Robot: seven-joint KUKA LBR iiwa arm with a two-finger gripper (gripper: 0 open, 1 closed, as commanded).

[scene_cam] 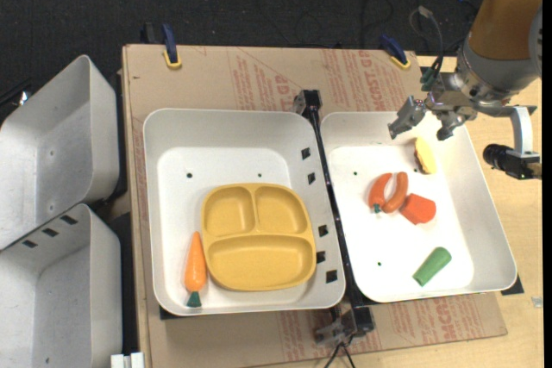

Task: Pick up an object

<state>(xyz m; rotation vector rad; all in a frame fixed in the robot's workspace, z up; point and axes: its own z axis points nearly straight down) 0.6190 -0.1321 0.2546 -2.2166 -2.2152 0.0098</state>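
The hand [427,121], dull grey metal, hangs over the far edge of the right bin [492,224] with its two fingers spread apart and nothing between them. Just beside it, toward the near side, lies a small pale yellow piece [424,156], rounded, its long axis running roughly away from the camera; what it is cannot be made out. Nearer still lie a glossy red-orange sausage [390,191], curved, running from near-left to far-right, touching an orange wedge-like block [419,208]. A smooth green cylinder [432,265] lies slanted the same way. In the left bin [164,185] sit a yellow plastic divided plate [258,236] and a carrot [196,265], its green end pointing near.
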